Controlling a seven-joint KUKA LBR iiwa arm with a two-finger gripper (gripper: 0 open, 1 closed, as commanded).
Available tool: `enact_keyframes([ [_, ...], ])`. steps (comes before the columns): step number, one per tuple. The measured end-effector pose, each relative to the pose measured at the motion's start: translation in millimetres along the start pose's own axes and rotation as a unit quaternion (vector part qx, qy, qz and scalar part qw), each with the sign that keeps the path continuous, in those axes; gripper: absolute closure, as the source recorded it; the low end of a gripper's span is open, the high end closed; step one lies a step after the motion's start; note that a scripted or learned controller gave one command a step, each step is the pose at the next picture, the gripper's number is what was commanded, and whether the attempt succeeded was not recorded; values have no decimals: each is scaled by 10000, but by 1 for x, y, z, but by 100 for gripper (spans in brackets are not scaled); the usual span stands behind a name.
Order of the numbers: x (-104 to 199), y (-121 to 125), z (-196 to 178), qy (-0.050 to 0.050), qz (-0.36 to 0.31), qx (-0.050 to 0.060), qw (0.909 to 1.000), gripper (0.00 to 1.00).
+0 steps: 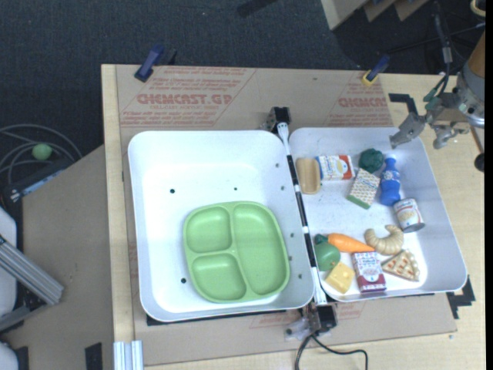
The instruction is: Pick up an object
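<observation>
Front: red carton (370, 272) and pizza slice (403, 266) at the right bin's (439, 206) 6 o'clock edge.
Left bin (154, 206): green tray (234, 250).
Arm: enters from 3 o'clock, wrist over the bench (231, 99) past the right bin's 1 o'clock corner.
Fingers (404, 132): spread, pinching nothing.
Objects: carrot (349, 243), croissant (387, 240), can (407, 214), blue bottle (390, 182), all in the right bin.

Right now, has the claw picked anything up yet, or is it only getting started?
Only getting started, it seems. Nothing looks done: the toy food, such as the carrot, croissant and blue bottle, lies in the right bin, and the green tray sits in the left bin. The claw hangs open at the right bin's far corner, holding nothing. The whole pick is left.
</observation>
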State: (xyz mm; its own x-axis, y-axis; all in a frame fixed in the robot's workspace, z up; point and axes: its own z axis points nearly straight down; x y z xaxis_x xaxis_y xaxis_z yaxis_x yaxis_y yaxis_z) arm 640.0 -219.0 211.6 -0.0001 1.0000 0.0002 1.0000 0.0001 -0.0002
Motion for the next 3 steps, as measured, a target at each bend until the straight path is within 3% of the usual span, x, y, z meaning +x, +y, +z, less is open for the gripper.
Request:
enact_keyframes([
  [1,9,10,122,-3,-8,-30,10000,0],
  [2,6,8,112,-24,-9,12,10000,100],
  [3,7,9,112,-20,-10,9,10000,0],
])
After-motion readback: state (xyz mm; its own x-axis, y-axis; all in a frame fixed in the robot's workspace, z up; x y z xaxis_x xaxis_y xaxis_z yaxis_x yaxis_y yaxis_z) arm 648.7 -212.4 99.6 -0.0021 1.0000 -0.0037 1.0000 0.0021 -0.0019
